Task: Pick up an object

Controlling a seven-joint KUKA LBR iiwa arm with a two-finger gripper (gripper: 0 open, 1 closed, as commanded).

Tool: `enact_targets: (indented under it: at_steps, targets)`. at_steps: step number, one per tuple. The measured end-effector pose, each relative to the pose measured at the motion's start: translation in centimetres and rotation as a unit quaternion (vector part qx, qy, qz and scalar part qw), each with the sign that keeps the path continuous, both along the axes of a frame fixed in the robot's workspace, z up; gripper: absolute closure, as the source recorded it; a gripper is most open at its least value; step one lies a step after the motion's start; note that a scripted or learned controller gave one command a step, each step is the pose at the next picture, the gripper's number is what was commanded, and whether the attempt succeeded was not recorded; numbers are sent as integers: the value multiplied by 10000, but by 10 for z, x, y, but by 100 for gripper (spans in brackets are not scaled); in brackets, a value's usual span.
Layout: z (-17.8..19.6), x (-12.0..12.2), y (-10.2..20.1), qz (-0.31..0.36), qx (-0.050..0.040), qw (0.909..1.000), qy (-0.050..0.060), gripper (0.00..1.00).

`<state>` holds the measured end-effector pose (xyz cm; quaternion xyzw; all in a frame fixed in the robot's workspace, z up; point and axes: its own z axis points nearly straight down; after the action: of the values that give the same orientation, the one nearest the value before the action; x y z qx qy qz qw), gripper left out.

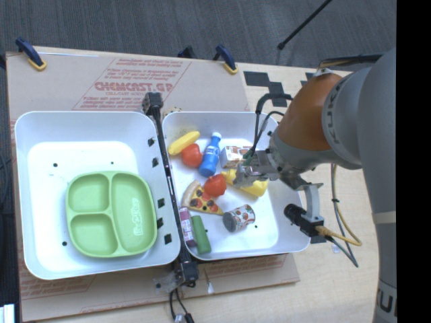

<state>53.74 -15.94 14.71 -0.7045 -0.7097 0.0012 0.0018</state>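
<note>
The gripper (248, 171) is down in the right bin (286, 237), over a yellow toy (254, 187), near the red one (215, 184); whether its jaws are shut I cannot tell. Toys crowd there as pick targets; the left bin (34, 153) holds a green tray (111, 214)

cardboard sheet (135, 79): red print says "CHEMCAST GP", just behind the left bin (27, 140)
smaller red lines around it: way too tiny to read
</note>
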Motion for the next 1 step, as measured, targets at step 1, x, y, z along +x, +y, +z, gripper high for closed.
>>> enact_targets:
  at_steps: [1]
  targets:
    - [10,1,0,17,-1,10000,4,100]
